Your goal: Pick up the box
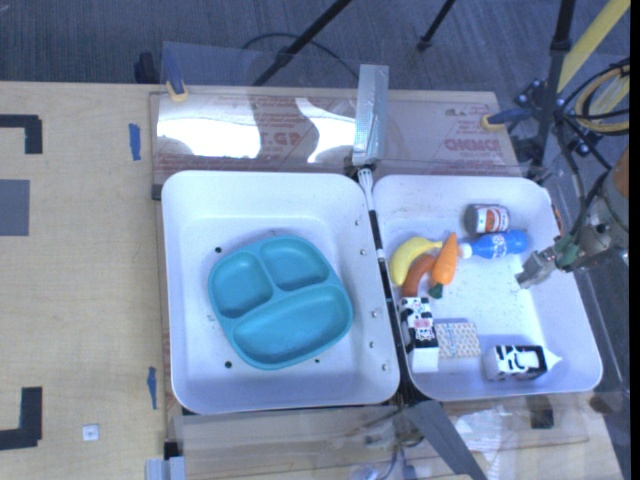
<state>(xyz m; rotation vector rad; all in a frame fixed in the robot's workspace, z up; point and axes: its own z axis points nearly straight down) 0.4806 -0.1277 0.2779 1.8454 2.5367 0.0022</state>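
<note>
The gripper point(533, 271) hangs at the right edge of the frame, over the right bin's point(575, 328) outer side; whether it is released or clenched I cannot tell, and nothing shows in its grasp. It looks parked above bare floor, probably to approach without bumping the clutter. Nearest, to its left, lie a bottle point(497, 245) and a can point(486, 218), then a carrot point(444, 262) against a banana point(413, 255). The box point(456, 339) lies flat low in the bin, beside a carton point(520, 361) and a small pack point(420, 322). The left bin point(190, 208) holds a blue tray point(281, 300).
</note>
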